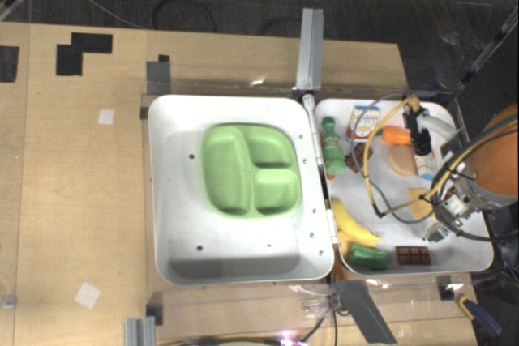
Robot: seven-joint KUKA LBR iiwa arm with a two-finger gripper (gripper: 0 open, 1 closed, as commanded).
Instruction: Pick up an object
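The right bin point(474, 262) holds several small objects. A green bottle point(331, 147) lies along its left wall. A yellow banana point(351, 224) and a dark green vegetable point(368, 257) sit at the front left, with a brown chocolate bar point(413, 256) beside them. An orange carrot point(396, 136), a small carton point(365, 122) and a tan round disc point(401, 161) lie at the back. My gripper point(443, 219) hangs low over the bin's right side, just behind and to the right of the chocolate bar, wrapped in cables. Nothing shows held in it.
The left bin point(174, 174) contains a green divided plate point(248, 168). A metal post point(310, 49) stands behind the wall between the bins. A looping yellow and black cable point(372, 174) hangs over the middle of the right bin. Wooden bench surface stretches to the left.
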